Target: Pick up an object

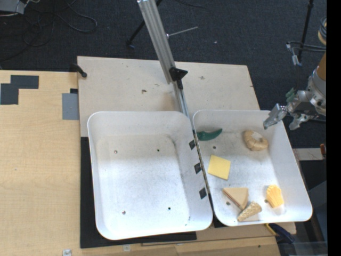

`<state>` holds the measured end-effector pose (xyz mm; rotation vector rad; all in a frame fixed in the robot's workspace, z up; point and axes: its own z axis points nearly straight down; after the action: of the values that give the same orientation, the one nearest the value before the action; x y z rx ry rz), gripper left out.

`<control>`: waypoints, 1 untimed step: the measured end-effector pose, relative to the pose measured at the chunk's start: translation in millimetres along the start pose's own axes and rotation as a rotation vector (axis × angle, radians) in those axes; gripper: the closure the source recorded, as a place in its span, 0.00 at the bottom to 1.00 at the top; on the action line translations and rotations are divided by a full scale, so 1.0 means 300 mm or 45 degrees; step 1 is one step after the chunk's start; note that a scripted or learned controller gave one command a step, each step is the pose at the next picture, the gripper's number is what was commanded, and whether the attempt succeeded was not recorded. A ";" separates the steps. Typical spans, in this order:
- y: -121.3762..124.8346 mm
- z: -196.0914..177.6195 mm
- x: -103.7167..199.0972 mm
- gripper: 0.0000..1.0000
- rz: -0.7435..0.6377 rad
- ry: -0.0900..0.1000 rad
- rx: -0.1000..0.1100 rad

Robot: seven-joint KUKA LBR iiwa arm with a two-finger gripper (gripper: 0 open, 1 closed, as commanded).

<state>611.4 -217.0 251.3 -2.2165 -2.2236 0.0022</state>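
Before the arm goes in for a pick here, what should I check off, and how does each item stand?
1. Things to pick lie in the right bin: ok.
2. End effector is at that bin's far right rim, above it: ok.
3. End effector holds nothing: ok.
4. Bread roll, the nearest thing, lies apart from the others: ok.
5. Yellow square lies flat and alone: ok.
6. Tan wedge stands clear of the piece beside it: not ok.

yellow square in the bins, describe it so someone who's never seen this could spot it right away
Of the two white bins, take the right bin, nearer the arm. Near its left wall, below the green piece, lies the yellow square, flat on the floor. It is the only flat, four-cornered item there; the other yellow piece is smaller, deeper in colour and near the right wall.
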 end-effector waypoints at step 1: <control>0.000 0.000 0.001 0.00 -0.003 0.000 0.001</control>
<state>611.6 -216.6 251.3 -2.2140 -2.2257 0.0027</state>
